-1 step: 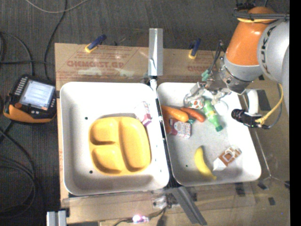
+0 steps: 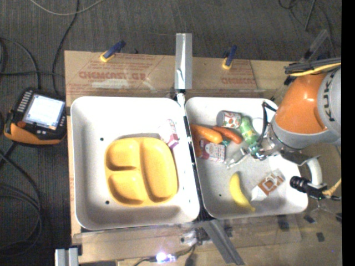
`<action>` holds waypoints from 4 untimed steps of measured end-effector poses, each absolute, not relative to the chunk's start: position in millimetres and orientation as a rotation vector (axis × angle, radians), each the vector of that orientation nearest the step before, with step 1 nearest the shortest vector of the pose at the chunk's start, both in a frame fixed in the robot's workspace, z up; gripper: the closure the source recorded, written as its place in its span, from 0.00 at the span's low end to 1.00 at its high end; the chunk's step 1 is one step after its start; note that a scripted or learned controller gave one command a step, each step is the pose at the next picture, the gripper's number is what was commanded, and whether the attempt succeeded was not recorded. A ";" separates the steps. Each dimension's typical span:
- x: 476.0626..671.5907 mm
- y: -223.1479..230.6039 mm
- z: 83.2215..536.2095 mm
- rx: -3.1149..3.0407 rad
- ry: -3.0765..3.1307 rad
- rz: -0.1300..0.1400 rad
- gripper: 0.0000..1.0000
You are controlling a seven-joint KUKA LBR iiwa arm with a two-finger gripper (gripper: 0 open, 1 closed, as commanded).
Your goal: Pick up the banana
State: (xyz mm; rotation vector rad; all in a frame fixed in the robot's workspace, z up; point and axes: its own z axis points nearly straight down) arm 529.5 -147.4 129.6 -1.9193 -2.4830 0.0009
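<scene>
Two white bins are sitting side by side on the counter, and I am seeing the jaws [image 2: 257,151] hanging over the right bin [image 2: 288,204], though I cannot tell how they stand. Below and just left of them the banana [image 2: 239,191] is lying on the bin floor, apart from them, while the carrot [image 2: 206,133] is lying to their left.

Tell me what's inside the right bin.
The right bin holds a banana, carrots, a can, small cartons and green items; the arm covers its right side.
</scene>
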 end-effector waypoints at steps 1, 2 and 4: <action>530.7 -144.2 138.0 -1.914 -2.484 -0.006 1.00; 530.7 -144.1 137.9 -1.913 -2.484 -0.006 0.00; 491.6 -107.0 100.1 -1.573 -2.739 -0.016 1.00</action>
